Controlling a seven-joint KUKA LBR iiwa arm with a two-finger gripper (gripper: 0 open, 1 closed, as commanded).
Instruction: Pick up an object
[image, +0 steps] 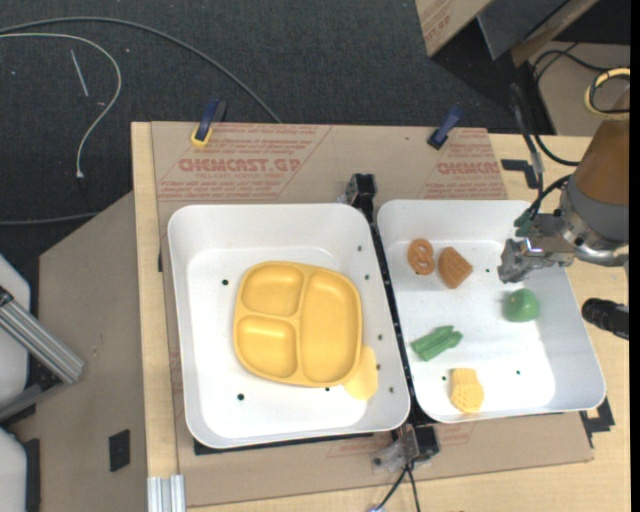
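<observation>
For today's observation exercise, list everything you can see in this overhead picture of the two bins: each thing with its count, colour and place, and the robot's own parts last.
left bin: one, white, left half of the bench
right bin: one, white, right half of the bench
divided plate: one, yellow, three compartments, middle of the left bin
pretzel toy: one, orange-brown, upper left of the right bin
waffle-like toy: one, orange, just right of the pretzel toy
round toy: one, green, right side of the right bin
leafy toy: one, green, lower left of the right bin
corn-like toy: one, yellow, near edge of the right bin
clamps: two, blue, far edge of the board
arm: one, grey and orange, entering from the right
end effector: one, above the round toy
</observation>
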